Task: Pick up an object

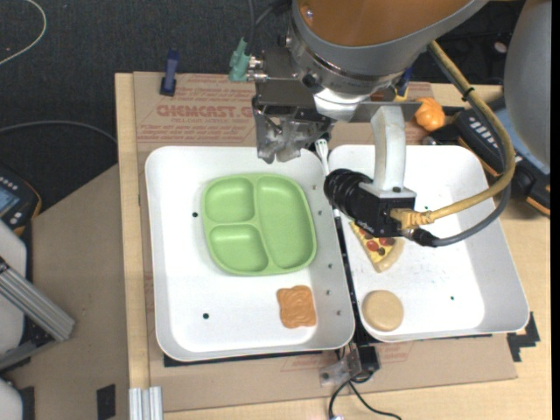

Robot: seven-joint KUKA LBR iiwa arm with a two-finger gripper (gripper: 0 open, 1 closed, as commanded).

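Nearest the camera, a round tan cookie [382,311] sits at the front of the right bin [490,269], and a square orange-brown cracker [297,306] lies at the front of the left bin [171,261]. Behind the cookie, a pizza slice [380,248] lies partly under black gear. Farther back, a green divided plate [260,223] rests mid-left bin. At the far rim of the left bin hangs the pincer [282,150]; whether it is spread or pressed together cannot be told.
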